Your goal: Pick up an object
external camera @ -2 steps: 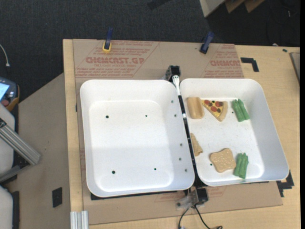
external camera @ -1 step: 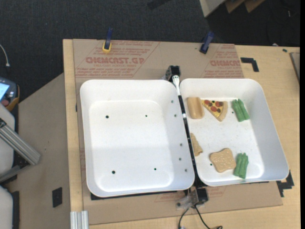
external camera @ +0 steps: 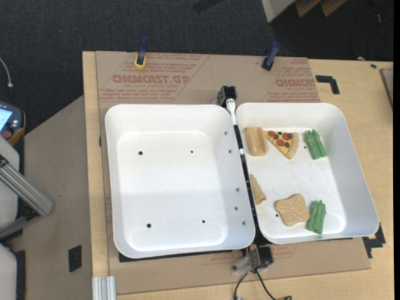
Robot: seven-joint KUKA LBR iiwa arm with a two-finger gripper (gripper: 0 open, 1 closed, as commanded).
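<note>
White right bin (external camera: 350, 167), pizza slice (external camera: 282, 142) between bread roll (external camera: 255, 140) and green beans (external camera: 315, 144)

Watching from my remote desk, I could not tell anything about the body of the arm at this moment. Its colours, its shape, its cables, its screws and its markings were beyond what I could judge, so I noted none.

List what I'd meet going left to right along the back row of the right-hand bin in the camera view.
Bread roll → pizza slice → green bean bundle, all lying apart from one another in the right bin.
</note>
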